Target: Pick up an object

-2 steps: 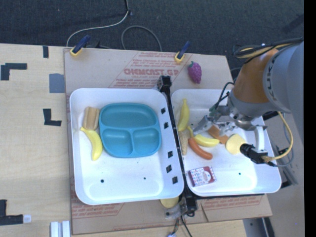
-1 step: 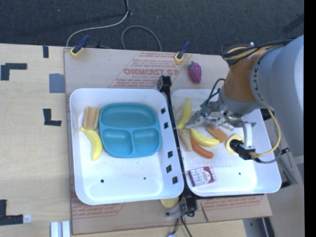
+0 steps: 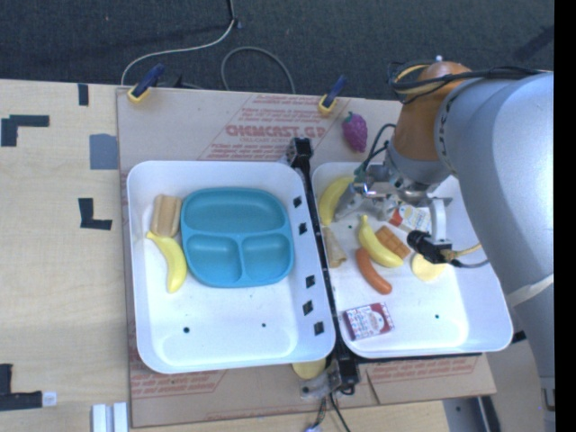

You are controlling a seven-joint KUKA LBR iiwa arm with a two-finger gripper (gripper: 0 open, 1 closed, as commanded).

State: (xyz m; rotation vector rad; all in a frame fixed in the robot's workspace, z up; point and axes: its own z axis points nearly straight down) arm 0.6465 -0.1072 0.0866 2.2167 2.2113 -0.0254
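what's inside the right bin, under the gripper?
Right bin: two bananas, a hot dog, a red packet, a pale yellow piece. The gripper and wrist cover whatever lies beneath them.

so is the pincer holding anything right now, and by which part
It cannot be told. The pincer sits low in the right bin among the bananas, but the wrist hides its tips, so no object shows between them.

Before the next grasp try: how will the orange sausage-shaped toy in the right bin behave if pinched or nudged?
The orange sausage-shaped toy looks smooth and rounded, so it may roll or slip out of a pinch. It seems moulded plastic, probably stiff and light. It lies close to the yellow toy banana in the right white bin, so a nudge could shift both.
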